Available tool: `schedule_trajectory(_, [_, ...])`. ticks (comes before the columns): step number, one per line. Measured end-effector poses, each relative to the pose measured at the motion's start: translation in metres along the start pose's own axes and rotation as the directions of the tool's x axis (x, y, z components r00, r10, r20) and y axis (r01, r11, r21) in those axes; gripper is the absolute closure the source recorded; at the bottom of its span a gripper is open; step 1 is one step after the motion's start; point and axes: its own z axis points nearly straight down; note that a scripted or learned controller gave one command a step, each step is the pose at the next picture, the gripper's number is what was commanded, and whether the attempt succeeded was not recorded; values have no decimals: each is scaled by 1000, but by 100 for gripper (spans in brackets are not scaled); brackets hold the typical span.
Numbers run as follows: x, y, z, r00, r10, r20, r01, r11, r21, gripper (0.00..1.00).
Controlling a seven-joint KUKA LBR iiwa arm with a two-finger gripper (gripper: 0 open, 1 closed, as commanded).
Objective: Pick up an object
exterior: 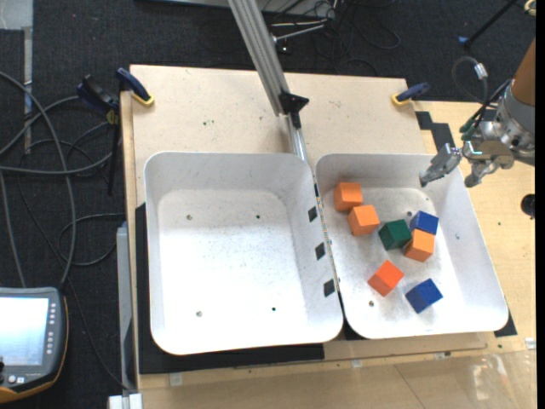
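Seven blocks lie loose in the right bin (pixel 477 254), and their crowding is the main hazard for a pick, as I judge it. Nearest sit a blue block (pixel 423 295) and an orange block (pixel 386 276), apart from each other and the easiest targets. Farther back, a green block (pixel 394 233), a second orange block (pixel 419 245) and a second blue block (pixel 425 222) press together in a tight knot; fingers descending there would likely land on a neighbour, shove the cluster aside or pinch two at once. An orange block (pixel 364 219) and another orange one (pixel 347 196) sit farther still, near the bin's left wall, which could block a finger. The left bin (pixel 170 186) holds no blocks. Beyond the cluster, the end effector (pixel 454 167) hangs over the right bin's far right rim with its two fingers spread and nothing between them, so a straight descent from there risks striking the rim. Both bins rest on the counter (pixel 221 109).
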Motion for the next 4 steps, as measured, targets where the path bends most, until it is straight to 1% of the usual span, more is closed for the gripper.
schedule_trajectory(1, [0, 1, -3, 1000, -1, 2, 1, 1000, -4, 0])
schedule_trajectory(2, [8, -1, 59, 1000, 0, 0, 0, 1000, 2, 0])
schedule_trajectory(3, [16, 6, 113, 1000, -2, 0, 2, 1000, 1, 0])
schedule_trajectory(4, [19, 13, 151, 1000, -2, 3, 2, 1000, -12, 0])
